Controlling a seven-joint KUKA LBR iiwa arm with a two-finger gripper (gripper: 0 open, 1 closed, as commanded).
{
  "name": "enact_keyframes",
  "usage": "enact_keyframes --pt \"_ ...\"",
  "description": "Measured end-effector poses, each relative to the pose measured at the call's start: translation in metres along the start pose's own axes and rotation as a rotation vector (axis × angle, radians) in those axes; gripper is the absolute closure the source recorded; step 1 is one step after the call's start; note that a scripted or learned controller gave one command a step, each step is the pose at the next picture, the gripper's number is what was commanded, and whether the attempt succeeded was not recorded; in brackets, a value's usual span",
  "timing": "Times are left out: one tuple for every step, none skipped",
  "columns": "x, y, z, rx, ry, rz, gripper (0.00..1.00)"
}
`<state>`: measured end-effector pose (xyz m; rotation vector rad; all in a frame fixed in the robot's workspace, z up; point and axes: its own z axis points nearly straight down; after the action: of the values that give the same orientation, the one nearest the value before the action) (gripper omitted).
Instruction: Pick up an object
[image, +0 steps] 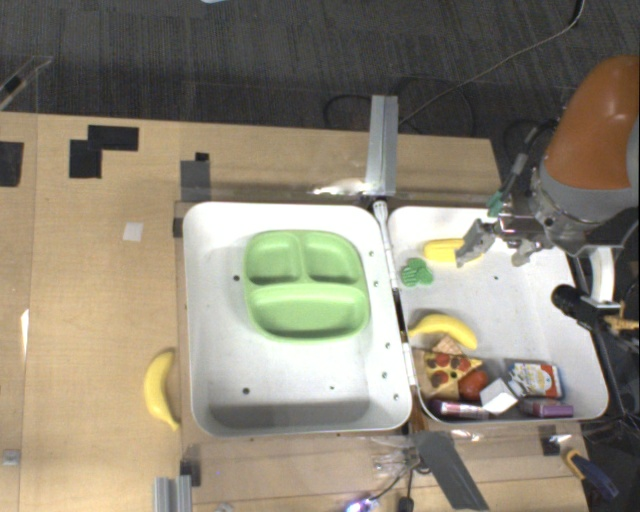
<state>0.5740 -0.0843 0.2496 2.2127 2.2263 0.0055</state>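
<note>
My gripper (497, 248) hangs over the back of the right bin (560, 330), open with nothing between its fingers. Its left finger (470, 249) sits just right of a yellow block (441, 250), close to it or touching. A small green piece (415, 271) lies by the bin's left wall. Nearer the front lie a banana (443, 327), a toy pizza slice (450, 368), a red piece (478, 380), a small carton (531, 378) and a purple marker (546, 408).
The left bin (220, 330) holds a green divided plate (305, 283). A second banana (160, 388) lies on the bench left of that bin. A metal post (383, 150) stands behind the wall between the bins.
</note>
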Motion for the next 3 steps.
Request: enact_keyframes --pt "-0.013 -0.035 0.14 -0.031 -0.002 0.06 0.0" --pt "-0.008 -0.044 0.147 -0.047 -0.006 -0.04 0.0" --pt "-0.009 -0.042 0.135 -0.054 -0.011 -0.039 1.0"
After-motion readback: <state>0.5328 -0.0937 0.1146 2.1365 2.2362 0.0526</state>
